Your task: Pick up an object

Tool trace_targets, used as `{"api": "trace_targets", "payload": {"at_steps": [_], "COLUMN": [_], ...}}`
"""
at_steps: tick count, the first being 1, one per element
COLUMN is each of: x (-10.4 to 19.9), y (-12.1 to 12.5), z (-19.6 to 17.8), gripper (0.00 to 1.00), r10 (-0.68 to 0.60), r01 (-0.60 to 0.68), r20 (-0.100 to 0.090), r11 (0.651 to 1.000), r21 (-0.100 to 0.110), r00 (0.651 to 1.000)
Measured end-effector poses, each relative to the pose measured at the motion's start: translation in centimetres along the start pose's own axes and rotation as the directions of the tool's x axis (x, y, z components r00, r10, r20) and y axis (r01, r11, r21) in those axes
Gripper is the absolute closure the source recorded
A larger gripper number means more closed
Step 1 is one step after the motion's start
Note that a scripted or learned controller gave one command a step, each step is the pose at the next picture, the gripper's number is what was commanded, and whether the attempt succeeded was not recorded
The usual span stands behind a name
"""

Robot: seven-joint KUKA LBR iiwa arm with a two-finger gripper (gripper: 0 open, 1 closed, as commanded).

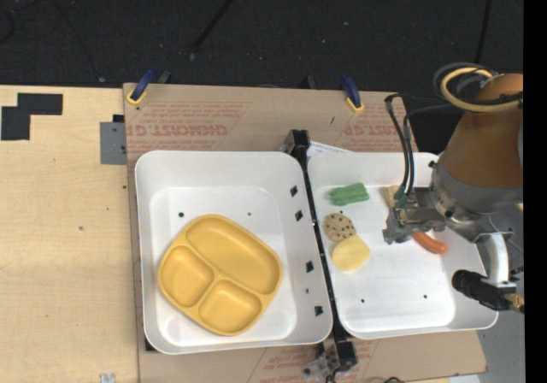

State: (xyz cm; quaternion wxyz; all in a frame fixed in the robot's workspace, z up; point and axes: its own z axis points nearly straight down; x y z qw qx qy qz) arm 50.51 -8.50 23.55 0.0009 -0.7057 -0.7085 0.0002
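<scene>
A dark, cable-strewn floor lies behind a pale wooden bench (pixel 60 227), where a sheet of brown printed cardboard (pixel 231 120) is pinned at its far edge by two blue-and-yellow clamps (pixel 141 89). On the cardboard sit two shallow white bins with rounded corners, side by side, joined along a black centre strip.

The left bin (pixel 154 176) holds one glossy yellow plastic plate (pixel 220 273), a rounded triangle moulded into three compartments.

The right bin (pixel 402 321) holds four small objects. Toward its 11 o'clock lies a flat green block (pixel 349 194). Near its 9 o'clock a round, speckled cookie (pixel 339 226) touches a pale yellow, smooth, chunky piece (pixel 350 253) just below it. At about 3 o'clock a slim orange carrot-like object (pixel 430 243) lies on the bin floor.

The grey arm with its orange band (pixel 487 146) reaches in from 3 o'clock, its gripper (pixel 398 227) down inside the right bin, just beside the orange object's left end. Whether its fingers are spread or closed cannot be told, and nothing is seen between them.
</scene>
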Motion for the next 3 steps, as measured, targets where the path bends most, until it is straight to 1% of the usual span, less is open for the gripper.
{"api": "trace_targets", "payload": {"at_steps": [1, 2, 3], "x": [5.0, 10.3, 14.9], "y": [1.0, 0.7, 0.0], "z": [0.3, -0.6, 0.7], "gripper": [1.0, 1.0, 1.0], "r10": [0.0, 0.001, 0.001], "r01": [0.0, -0.001, -0.001], "r20": [0.0, 0.001, 0.001], "r11": [1.0, 1.0, 1.0], "r21": [0.0, -0.001, 0.0], "r00": [1.0, 1.0, 1.0]}}
